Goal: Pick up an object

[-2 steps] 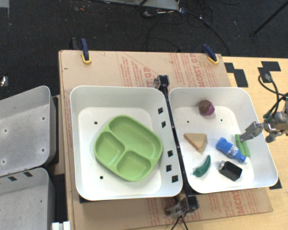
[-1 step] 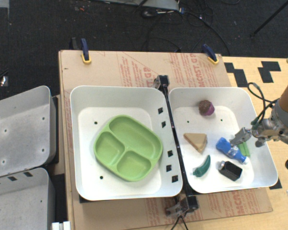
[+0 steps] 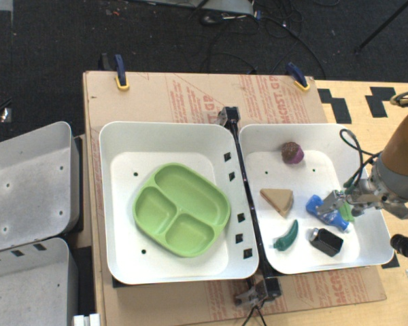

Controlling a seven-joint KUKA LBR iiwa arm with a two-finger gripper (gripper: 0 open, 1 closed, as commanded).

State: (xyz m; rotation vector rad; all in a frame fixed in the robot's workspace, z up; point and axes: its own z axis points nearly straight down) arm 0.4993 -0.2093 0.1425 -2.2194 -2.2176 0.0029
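Note:
The right bin (image 3: 313,136) holds several small items. A blue toy (image 3: 321,209) with a green bit on it lies near the bin's right side. My gripper (image 3: 339,203) sits low over the right end of this blue toy, touching or nearly touching it. The arm (image 3: 398,161) reaches in from the right edge. A tan wedge (image 3: 277,200) lies left of the toy. A teal curved piece (image 3: 286,236) and a black block (image 3: 326,242) lie at the front. A purple ball (image 3: 292,153) rests at the back.
The left bin (image 3: 122,141) holds a green divided plate (image 3: 182,209). A black divider (image 3: 241,182) runs between the bins. Two white lids (image 3: 27,182) lie left of the bench. A dark cable (image 3: 353,148) loops over the right bin's back right corner.

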